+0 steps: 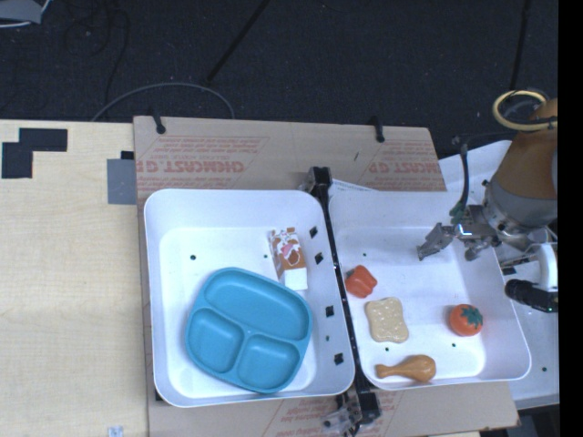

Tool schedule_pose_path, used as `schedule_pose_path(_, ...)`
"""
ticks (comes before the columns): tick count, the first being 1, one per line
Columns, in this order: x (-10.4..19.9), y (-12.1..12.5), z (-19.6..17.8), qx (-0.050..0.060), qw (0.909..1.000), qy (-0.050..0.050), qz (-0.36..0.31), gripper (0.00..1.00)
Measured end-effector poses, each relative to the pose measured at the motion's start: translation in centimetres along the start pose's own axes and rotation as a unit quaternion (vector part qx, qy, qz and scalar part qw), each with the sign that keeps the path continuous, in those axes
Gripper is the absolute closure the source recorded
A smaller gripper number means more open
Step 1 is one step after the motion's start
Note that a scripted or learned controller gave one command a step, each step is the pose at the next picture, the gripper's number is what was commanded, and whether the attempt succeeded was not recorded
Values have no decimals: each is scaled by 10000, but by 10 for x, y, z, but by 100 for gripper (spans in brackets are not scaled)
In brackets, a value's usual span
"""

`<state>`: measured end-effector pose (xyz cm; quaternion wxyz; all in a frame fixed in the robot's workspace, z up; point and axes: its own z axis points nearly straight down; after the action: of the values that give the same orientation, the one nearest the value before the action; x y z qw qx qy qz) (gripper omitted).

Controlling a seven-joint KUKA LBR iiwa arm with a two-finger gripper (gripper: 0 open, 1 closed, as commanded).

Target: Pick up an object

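Blue divided plate (248, 329) in left bin (173, 235), far left of gripper; snack packet (289, 255) at its upper edge. Right bin (401, 221): orange pepper (361, 281), toast slice (387, 320), drumstick (408, 368) down-left of gripper; tomato (465, 320) just below. Gripper (453, 240) over right side, fingers spread, nothing between.

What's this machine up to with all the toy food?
A robot arm reaches in from the right, its pincer hovering over the right bin with nothing in it. Below lie a pepper, a bread slice, a tomato and a drumstick, all untouched. The left bin holds a blue tray and a small packet.
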<state>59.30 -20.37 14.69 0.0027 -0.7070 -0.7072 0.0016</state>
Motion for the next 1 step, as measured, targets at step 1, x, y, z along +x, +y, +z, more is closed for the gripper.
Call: schedule_pose_path(1, 1, 0, 53, -2, 10000, 0, 2, 0)
